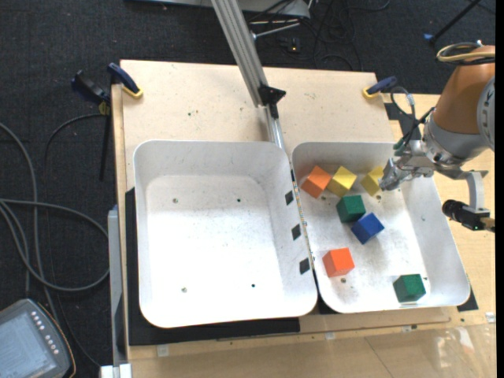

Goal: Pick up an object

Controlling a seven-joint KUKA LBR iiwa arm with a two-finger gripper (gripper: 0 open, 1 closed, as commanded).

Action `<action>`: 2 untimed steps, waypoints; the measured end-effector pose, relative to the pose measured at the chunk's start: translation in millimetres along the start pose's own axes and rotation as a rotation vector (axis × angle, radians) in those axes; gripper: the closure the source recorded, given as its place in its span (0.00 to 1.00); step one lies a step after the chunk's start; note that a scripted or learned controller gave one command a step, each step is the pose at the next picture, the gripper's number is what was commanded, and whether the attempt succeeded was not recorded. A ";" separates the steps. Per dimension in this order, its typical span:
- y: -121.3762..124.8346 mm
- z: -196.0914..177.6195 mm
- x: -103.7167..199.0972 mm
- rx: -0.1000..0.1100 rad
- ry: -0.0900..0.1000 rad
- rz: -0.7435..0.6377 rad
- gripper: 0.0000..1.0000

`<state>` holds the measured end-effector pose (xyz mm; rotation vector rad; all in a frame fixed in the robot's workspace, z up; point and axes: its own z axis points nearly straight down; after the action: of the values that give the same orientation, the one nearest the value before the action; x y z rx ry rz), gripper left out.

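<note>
Gripper [390,179] low over right bin [441,235], touching or just beside a yellow cube [372,183] at the far wall, finger state impossible to tell; orange, yellow, green, blue cubes nearby; left bin [157,211] alongside.

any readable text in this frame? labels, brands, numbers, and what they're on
No readable text.
Black marks on the bin divider: plain black patches, no characters legible.
Pendant screen at lower left: too blurred to read.
Cubes, e.g. the blue cube and the orange cube: plain faces, no print seen.
Arm's orange band: no marking legible.
</note>
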<state>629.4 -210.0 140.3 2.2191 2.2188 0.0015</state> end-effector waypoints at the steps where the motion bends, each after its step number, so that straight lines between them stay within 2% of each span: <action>1: 7.2 -62.8 -3.5 -0.005 -0.001 -0.002 1.00; 2: 8.2 -73.3 -3.4 0.000 0.000 -0.002 1.00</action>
<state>637.4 -213.3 213.6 2.2163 2.2215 0.0025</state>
